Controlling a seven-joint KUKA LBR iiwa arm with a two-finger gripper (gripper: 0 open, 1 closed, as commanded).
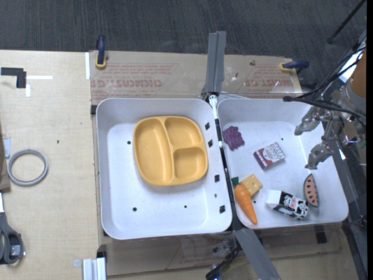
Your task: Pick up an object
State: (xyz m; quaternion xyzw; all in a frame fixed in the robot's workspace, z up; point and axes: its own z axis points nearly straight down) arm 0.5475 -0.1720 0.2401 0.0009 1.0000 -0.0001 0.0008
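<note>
In the right bin (291,112) lie a purple grape bunch (233,137), a small red-and-white carton (269,155), a yellow cracker (251,184), an orange carrot (246,204), a cow-patterned milk carton (287,203) and a watermelon slice (311,190). My gripper (306,147) hangs over the bin's right side, above the watermelon slice and to the right of the red-and-white carton. Its two fingers stand apart, open, with nothing between them.
A yellow divided plate (171,150) lies in the left bin (116,214). A raised divider (217,150) separates the bins. On the bench to the left are a grey tape roll (26,167) and scissors (9,247). Clamps (101,51) hold the back board.
</note>
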